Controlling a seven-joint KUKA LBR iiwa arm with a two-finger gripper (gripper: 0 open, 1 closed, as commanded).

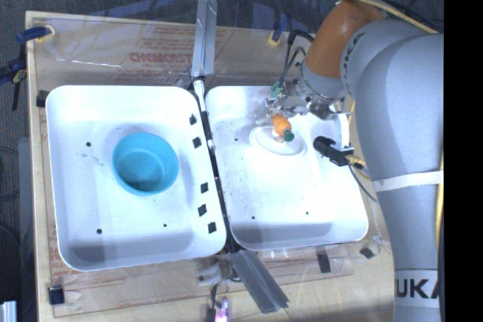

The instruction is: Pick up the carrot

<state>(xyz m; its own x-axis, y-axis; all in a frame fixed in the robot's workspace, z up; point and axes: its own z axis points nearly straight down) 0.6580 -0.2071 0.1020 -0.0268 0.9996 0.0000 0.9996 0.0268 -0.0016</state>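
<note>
near edge of counter (136, 290): bare wood, clamps at the corners. two shallow white bins side by side, count two: left bin (68, 162), right bin (332, 215). in left bin, one blue bowl (146, 164), upright, well apart from everything else. in right bin, toward the far side, one carrot (281, 126), orange with a green tip, lying on one small white plate (278, 141). just beyond and above carrot, claw (285, 103) of the grey arm (392, 87), reaching in from the right; tips close over the carrot, too small and cluttered to tell whether apart, together, or clamped, so state cannot be told. judged step: approach or grasp attempt, carrot seemingly resting on plate, lift not yet done. next move calls for tips either side of carrot body, firm closure, then straight rise clear of plate. count: one arm, one claw, one carrot, one plate, one bowl, two bins.
</note>
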